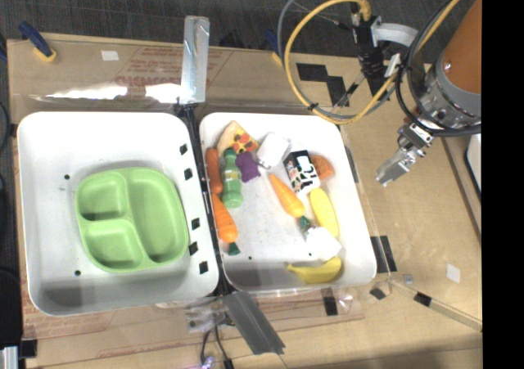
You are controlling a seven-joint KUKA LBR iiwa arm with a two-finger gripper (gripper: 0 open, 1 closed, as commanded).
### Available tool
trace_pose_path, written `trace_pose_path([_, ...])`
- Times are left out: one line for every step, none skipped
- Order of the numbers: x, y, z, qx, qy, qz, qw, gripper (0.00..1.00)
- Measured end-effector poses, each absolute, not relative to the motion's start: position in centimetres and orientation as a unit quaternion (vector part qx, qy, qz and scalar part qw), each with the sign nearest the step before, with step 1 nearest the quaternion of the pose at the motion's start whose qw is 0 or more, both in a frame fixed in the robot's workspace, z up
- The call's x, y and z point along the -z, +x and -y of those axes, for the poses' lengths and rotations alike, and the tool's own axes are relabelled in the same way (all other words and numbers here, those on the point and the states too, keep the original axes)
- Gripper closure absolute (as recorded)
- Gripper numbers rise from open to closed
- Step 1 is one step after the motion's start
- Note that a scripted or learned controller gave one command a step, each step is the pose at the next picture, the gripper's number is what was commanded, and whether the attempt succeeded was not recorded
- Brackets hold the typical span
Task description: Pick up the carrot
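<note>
Two carrots lie in the right bin. One carrot is slanted near the bin's middle, its green end toward the lower right. The other carrot lies along the bin's left wall, with its green tip pointing to the front. My gripper hangs outside the bin, over the bench to the right of the bin's right wall, well away from both carrots. I see nothing held in it.
The right bin also holds a green bottle, a purple item, a pizza slice, a black-and-white carton, a yellow piece and a banana. A green divided plate sits in the left bin. Cables loop behind.
</note>
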State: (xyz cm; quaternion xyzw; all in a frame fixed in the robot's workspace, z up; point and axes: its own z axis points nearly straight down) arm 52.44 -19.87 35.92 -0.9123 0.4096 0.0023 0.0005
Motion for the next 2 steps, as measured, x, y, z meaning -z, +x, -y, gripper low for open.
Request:
trace_pose_path([-30.9,49.5,19.6,0.0004,-0.981,-0.195,0.002,1.00])
trace_pose_path([-32.1,49.7,19.2,0.0040,-0.981,-0.192,0.004,1.00])
